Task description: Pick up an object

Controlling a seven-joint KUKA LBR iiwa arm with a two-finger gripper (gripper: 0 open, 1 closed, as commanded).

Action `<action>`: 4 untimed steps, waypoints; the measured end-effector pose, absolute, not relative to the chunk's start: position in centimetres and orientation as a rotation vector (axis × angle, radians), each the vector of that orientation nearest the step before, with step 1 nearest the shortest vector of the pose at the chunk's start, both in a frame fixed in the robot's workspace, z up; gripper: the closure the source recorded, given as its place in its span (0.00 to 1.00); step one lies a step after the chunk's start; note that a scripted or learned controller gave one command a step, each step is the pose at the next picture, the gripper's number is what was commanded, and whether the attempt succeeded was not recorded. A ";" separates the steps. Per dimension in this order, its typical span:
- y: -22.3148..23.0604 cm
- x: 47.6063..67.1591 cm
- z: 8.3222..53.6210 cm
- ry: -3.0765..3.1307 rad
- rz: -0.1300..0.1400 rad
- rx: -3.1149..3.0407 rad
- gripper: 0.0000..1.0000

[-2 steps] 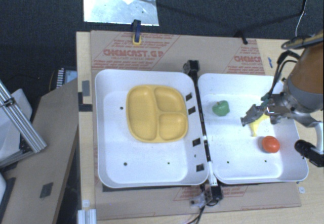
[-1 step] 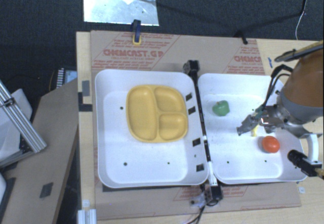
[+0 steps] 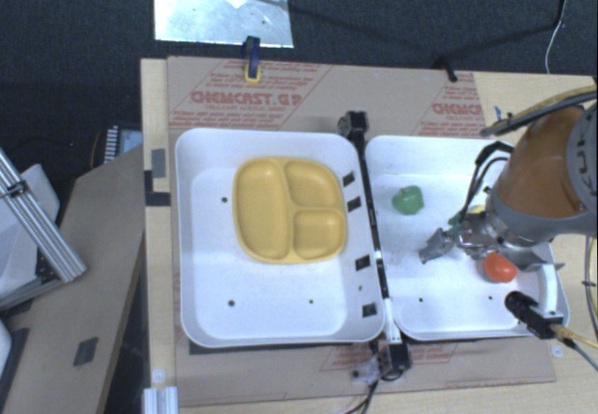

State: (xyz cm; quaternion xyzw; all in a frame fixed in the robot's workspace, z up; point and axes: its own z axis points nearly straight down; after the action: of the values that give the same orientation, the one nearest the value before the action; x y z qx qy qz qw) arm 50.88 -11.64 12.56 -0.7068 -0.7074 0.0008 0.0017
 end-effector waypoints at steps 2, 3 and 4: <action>-11.6 51.0 9.5 -2.222 -0.002 -2.223 1.00; -12.1 52.1 14.9 -2.230 -0.005 -2.221 1.00; -11.9 52.1 21.3 -2.232 -0.007 -2.221 1.00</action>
State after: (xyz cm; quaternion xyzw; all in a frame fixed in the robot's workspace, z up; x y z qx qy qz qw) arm 52.14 -11.88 21.31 -0.7055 -0.7087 -0.0023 -0.0036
